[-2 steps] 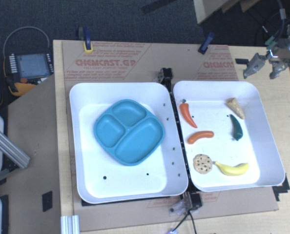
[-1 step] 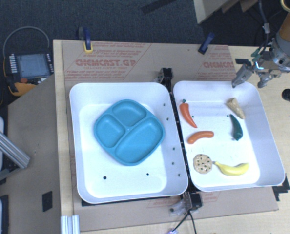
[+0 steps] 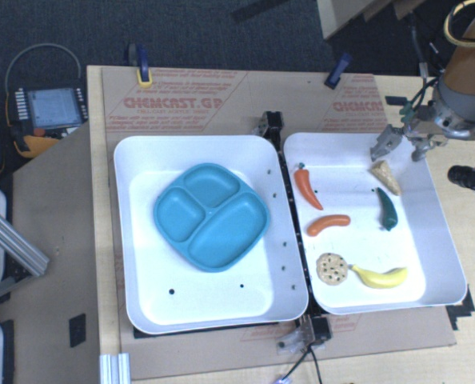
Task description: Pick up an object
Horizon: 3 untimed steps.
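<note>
My gripper hangs over the far edge of the right bin, fingers spread open with nothing between them. Just below it lies a beige wedge, and a dark green pepper sits in front of that. Further left in the same bin are an orange carrot and a reddish sausage. A round cookie and a yellow banana rest near the bin's front edge.
The left bin holds a blue divided plate. A black clamp sits between the bins at the back. The cardboard bench top surrounds both bins.
</note>
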{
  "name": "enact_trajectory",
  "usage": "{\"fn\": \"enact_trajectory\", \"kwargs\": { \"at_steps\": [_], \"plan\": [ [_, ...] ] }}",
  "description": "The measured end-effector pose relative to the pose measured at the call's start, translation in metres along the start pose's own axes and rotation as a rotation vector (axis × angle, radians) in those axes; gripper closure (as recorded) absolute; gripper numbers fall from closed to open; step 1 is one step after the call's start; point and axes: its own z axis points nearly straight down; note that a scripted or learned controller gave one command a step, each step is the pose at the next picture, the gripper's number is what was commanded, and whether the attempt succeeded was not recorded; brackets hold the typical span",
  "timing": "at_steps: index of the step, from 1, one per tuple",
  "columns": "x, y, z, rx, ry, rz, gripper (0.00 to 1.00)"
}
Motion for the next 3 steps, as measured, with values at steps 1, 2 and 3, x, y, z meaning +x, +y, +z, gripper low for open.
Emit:
{"fn": "enact_trajectory", "kwargs": {
  "at_steps": [1, 2, 3],
  "plan": [
    [-0.004, -0.004, 0.045, -0.001, 0.0, 0.0, 0.0],
    [-0.005, -0.002, 0.03, -0.008, -0.003, -0.001, 1.0],
    [-0.002, 0.002, -0.015, -0.013, -0.004, -0.002, 1.0]
  ]
}}
